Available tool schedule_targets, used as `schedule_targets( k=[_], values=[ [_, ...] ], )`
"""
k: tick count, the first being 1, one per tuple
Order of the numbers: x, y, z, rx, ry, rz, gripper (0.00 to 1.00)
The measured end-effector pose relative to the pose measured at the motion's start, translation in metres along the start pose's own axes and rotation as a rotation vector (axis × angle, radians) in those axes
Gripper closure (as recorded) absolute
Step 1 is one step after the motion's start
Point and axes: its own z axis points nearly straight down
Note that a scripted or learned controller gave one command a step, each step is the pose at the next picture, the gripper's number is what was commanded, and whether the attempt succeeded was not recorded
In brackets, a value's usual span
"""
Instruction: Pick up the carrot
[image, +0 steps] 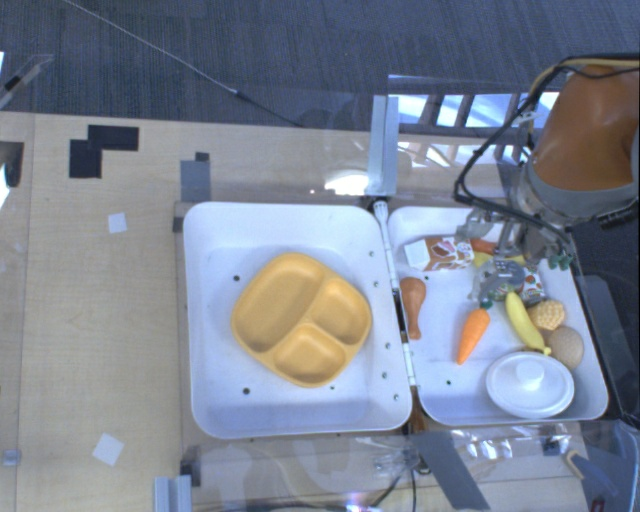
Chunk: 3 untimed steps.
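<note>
I had the gripper hovering at the carrot's one o'clock, approach unfinished; its grip I couldn't tell. Next, I judged, descend over the carrot.

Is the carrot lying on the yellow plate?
No, the carrot lies in the right bin, beside the banana; the yellow plate is in the left bin.

A mustard-yellow, three-section plastic plate is sitting in a white left bin. In the white right bin, an orange carrot with green top is lying beside a yellow banana and a white round bowl.
</note>
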Motion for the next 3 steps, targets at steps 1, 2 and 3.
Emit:
schedule_targets(
  k=[1, 2, 3],
  values=[
    [0.057, -0.002, 0.127, 0.001, -0.004, -0.076, 0.00],
    [0.097, -0.042, -0.009, 0.005, -0.013, 0.033, 0.00],
    [0.075, -0.006, 0.107, -0.003, 0.009, 0.018, 0.00]
  ],
)
